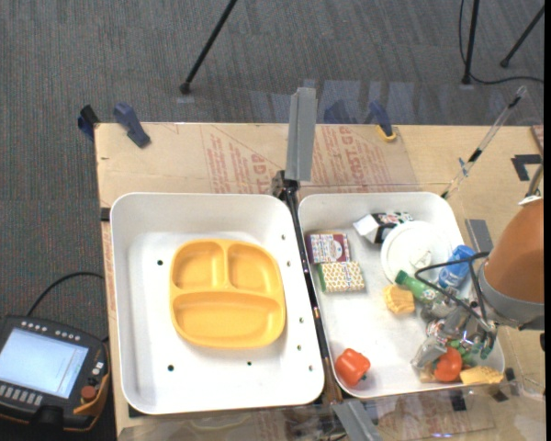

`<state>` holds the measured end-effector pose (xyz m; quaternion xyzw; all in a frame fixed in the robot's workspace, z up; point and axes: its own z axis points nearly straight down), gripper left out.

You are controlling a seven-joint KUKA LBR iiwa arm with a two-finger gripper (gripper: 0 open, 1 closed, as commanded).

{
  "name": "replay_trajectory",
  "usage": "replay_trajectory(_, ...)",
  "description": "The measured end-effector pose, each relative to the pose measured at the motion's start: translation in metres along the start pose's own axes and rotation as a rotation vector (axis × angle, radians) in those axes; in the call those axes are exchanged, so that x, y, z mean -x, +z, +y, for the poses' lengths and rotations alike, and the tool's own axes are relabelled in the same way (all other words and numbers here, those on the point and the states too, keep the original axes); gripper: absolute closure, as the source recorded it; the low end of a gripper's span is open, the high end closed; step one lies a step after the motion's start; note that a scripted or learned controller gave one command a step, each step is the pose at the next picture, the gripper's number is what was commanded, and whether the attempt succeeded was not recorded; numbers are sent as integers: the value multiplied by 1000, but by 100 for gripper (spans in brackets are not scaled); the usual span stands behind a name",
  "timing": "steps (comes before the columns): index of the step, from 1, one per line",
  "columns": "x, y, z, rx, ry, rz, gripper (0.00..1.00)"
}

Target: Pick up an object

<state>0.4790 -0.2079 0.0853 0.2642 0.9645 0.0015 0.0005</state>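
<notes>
Arm (523, 265): enters from 3 o'clock, orange band showing, wrist over the right bin's lower right corner.
Hand (452, 338): low in the right bin (376, 384) at about 4 o'clock of that bin, among clutter; whether it is apart, together or clamped on anything cannot be told.
Nearest object: small red-orange piece (448, 366) just below the hand, rounded, no clear long axis; contact with the hand cannot be judged.
Red pepper toy (352, 367): at 7 o'clock of the right bin, squat, red with an orange side, lying free, well apart from the hand.
Two small boxes (335, 262): stacked edge to edge near the bin's left wall, long axes running 9 to 3 o'clock.
White round lid (416, 249): upper right area of the bin, beside a black-and-white item (378, 225).
Yellow pieces: one (399, 299) mid-bin, one (482, 376) at the lower right corner.
Left bin (129, 338): holds a yellow divided plate (228, 293), three compartments, lying flat.
Worktop (211, 159): brown board under both bins.
</notes>
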Motion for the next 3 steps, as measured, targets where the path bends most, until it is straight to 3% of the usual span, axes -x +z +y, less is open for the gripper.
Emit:
replay_trajectory(1, 9, 2, 74, -2, -203, 7, 0)
replay_trajectory(2, 33, 2, 85, -1, -377, 8, 0)
replay_trajectory(3, 37, 2, 146, -1, -371, 6, 0)
